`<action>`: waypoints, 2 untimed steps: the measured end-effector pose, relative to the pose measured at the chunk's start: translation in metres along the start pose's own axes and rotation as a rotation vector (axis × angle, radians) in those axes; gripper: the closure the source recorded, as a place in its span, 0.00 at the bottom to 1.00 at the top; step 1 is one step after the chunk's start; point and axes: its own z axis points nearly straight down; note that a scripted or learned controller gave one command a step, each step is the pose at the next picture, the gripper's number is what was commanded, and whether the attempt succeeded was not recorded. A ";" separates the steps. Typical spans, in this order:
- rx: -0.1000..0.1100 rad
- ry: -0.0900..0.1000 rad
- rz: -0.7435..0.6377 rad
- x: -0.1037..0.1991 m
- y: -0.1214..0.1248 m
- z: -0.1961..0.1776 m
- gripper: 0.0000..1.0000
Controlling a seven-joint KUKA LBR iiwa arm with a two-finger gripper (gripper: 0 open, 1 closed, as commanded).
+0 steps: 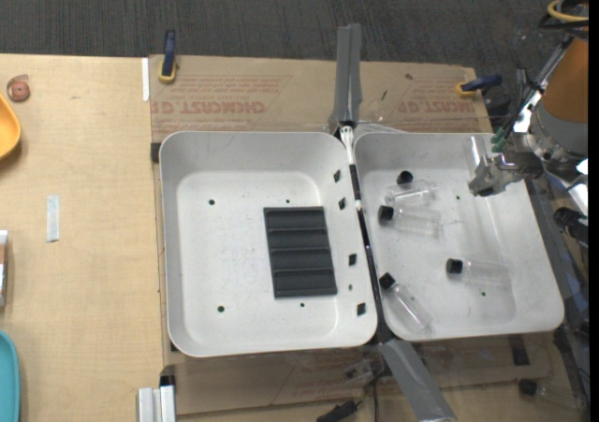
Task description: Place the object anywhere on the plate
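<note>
Behind bins (178, 252), cardboard (253, 102) printed upside-down "CHEMCAST GP".

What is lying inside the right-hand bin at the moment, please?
Several clear bottles with black caps lie scattered in the right bin. The gripper covers part of the far wall.

Both shallow plastic bins (187, 317) are white. The ridged rectangular plate (299, 252) is black. The clear small bottles (416, 205) have black caps.
</note>
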 end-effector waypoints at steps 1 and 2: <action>0.001 0.001 -0.210 0.107 0.001 0.004 1.00; 0.002 0.000 -0.296 0.203 -0.030 0.004 1.00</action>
